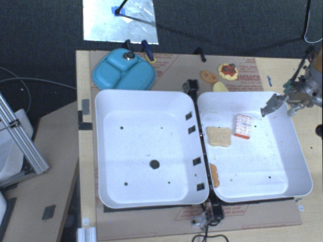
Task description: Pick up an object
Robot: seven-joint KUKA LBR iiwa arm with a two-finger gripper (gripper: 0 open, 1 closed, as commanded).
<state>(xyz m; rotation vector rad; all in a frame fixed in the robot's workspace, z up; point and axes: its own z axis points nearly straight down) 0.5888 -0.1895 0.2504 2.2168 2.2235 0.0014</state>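
Note:
In the right bin [282,185] a tan toast slice [219,136] lies near the left wall. A small red-and-white box [243,126] sits just to its right. An orange piece of toy food [214,175] rests against that bin's left wall, nearer the front. My gripper [280,109] hangs over the bin's far right rim, above and to the right of the box. It is open, with nothing between its fingers.
The left bin [108,135] holds a small dark round spot [154,164]. Behind the bins lie a blue compartment tray [123,70], a small pizza toy [228,71], an orange toy [209,76] and a pale yellow toy [220,87]. A foil sheet [119,13] lies farther back.

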